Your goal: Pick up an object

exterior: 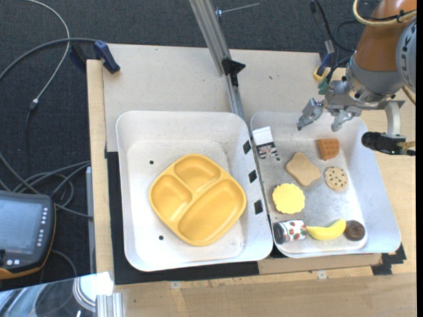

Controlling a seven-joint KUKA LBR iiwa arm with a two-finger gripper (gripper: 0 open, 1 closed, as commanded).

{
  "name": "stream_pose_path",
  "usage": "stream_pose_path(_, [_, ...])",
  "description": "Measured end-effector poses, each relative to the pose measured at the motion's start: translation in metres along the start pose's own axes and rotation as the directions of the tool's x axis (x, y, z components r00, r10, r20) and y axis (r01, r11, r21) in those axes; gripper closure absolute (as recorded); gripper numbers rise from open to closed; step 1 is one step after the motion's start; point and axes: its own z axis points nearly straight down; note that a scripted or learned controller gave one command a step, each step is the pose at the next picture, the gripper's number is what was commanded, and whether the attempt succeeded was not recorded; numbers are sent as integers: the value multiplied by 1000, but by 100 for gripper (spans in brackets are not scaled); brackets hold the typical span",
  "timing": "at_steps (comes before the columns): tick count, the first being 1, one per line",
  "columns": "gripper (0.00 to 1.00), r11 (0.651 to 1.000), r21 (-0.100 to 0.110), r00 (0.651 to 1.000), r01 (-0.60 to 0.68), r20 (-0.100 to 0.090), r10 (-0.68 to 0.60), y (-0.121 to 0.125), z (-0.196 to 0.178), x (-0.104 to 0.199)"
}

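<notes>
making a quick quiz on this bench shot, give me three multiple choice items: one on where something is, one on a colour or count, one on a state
1. Where does the banana lie?
A. in the left bin
B. near the front edge of the right bin
C. on the bare bench behind the bins

2. What colour is the divided plate?
A. yellow
B. blue
C. red

3. How is the claw now?
A. shut on the toast
B. open, holding nothing
C. pressed onto the plate

Answers: 1 B, the banana sits between the can and the donut at the right bin's front. 2 A, the plate in the left bin is plainly yellow. 3 B, its fingers are spread above the bin's back edge with nothing between them.
</notes>
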Motion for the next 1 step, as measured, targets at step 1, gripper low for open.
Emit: stream_pose_path(1, [0,1000,-12,1000,-6,5,6,23,-53,-68])
